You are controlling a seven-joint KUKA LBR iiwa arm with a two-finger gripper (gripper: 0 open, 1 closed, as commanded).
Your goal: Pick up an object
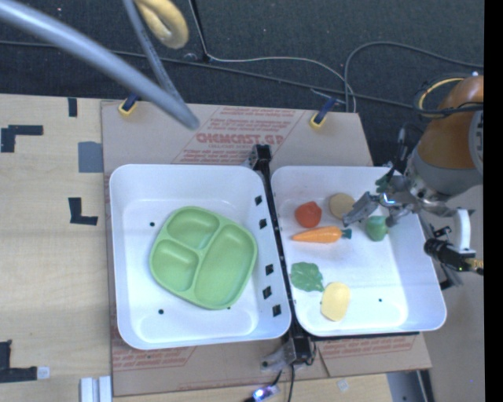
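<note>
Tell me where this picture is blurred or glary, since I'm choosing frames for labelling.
In the camera view, a grey bar and a yellowish blob at top left are soft and out of focus; the gripper over the right bin is slightly blurred; the green tray and carrot are sharp; lighting is even, shadows faint, with no strong glare.

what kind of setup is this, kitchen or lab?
Likely a robot lab test bench, not a kitchen: two white bins on cardboard, toy food such as a carrot, a green divided plate, and loose cables.
</note>
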